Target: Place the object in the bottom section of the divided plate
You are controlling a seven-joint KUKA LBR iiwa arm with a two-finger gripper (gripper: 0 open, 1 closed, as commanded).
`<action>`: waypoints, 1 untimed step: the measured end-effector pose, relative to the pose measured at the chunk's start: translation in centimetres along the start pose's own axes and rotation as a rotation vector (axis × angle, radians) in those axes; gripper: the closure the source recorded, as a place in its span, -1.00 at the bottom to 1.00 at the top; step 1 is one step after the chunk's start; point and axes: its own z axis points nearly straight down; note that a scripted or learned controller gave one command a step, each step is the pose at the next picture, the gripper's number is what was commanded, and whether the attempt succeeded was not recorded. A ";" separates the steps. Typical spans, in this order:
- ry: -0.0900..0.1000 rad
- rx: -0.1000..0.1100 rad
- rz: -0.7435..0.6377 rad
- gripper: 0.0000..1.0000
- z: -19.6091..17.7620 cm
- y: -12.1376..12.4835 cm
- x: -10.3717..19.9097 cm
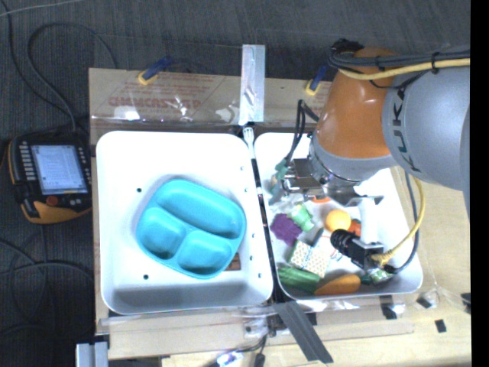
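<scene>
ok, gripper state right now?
Gripper: cannot be told; it sits low over the right white bin, above the small toy items.

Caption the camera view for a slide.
Arm's tool over the toy-filled right bin; blue divided plate waits in the left bin.

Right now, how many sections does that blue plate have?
3. The blue divided plate lies in the left bin: one long section across its upper part, and two smaller ones below it, left and right.
</scene>
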 end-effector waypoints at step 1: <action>-0.001 0.000 -0.184 1.00 3.4 1.0 -4.1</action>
